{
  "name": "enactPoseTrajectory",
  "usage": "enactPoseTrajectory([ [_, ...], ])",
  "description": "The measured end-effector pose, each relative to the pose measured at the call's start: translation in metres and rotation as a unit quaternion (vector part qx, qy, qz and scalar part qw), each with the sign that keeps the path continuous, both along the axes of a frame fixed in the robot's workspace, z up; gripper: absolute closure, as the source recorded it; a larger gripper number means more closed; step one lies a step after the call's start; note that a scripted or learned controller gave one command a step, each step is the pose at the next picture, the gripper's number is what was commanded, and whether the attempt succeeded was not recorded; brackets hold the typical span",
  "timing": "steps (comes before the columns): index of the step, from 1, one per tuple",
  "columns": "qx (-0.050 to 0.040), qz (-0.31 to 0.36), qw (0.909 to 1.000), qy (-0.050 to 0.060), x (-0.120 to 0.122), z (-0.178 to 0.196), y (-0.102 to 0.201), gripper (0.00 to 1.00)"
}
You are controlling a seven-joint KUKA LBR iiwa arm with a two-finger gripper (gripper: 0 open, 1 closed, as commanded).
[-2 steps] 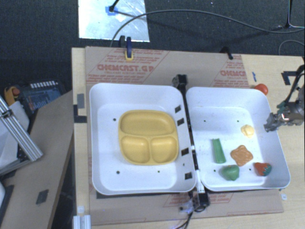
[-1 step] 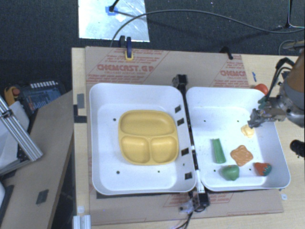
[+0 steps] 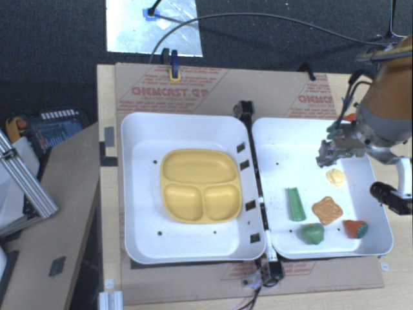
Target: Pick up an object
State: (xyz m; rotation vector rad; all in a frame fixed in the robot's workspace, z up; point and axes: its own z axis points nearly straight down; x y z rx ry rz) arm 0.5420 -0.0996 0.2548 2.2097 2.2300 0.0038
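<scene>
**Gripper hanging over small toy pieces in the right bin**

The gripper (image 3: pixel 329 152) is hovering at the right of the frame, just above the pale yellow piece (image 3: pixel 335 176); whether it is open or closed, I cannot tell, and nothing is showing in its grasp. That piece is looking small, light and rounded, likely smooth plastic, so pinching across its narrow sides seems wisest. Nearby are lying a stiff green stick (image 3: pixel 295 204), an orange waffle-like piece (image 3: pixel 327 210), a green lump (image 3: pixel 312 233) and a red piece (image 3: pixel 354 227). A glossy yellow divided tray (image 3: pixel 199 185) is sitting in the left bin (image 3: pixel 139 173).
</scene>
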Motion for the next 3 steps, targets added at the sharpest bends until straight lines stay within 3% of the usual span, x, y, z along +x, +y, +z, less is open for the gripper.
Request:
enactPoseTrajectory([
  [2, 0.0007, 0.001, 1.0000, 0.000, 0.024, 0.009, 0.111, 1.00],
  [3, 0.0007, 0.001, 1.0000, 0.002, 0.029, -0.009, 0.165, 1.00],
])
